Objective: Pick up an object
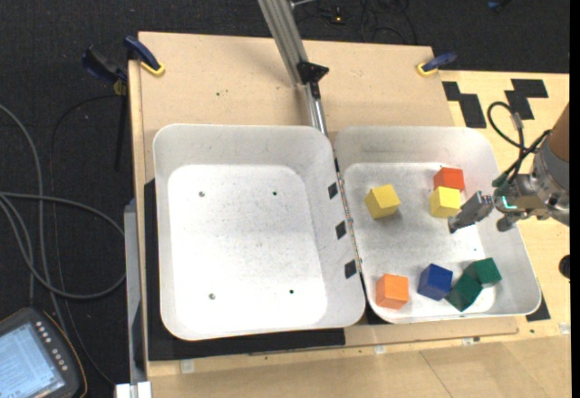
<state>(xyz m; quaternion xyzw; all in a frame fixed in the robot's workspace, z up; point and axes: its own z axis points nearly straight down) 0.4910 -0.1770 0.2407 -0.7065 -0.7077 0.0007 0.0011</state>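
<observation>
The right bin (507, 171) is seen crowded with small matte blocks; a yellow cube (383, 200) sits alone near its left wall, while a second yellow block (445, 202) is pressed against an orange-red block (449, 178) just behind it. The gripper (483, 208) is found low over the bin's right side, just beside that yellow block; whether its dark fingers are spread or closed cannot be told, and nothing is seen between them. Along the near rim an orange cube (391, 290), a blue cube (435, 281) and two dark green blocks (475, 282) are clustered, the green pair touching. The left bin (172, 206) is shown as speckled white plastic with rounded corners; both bins are carried on a pale wooden surface (227, 88), clamped at its corners; a metal rod (276, 11) slants down between the bins.
</observation>
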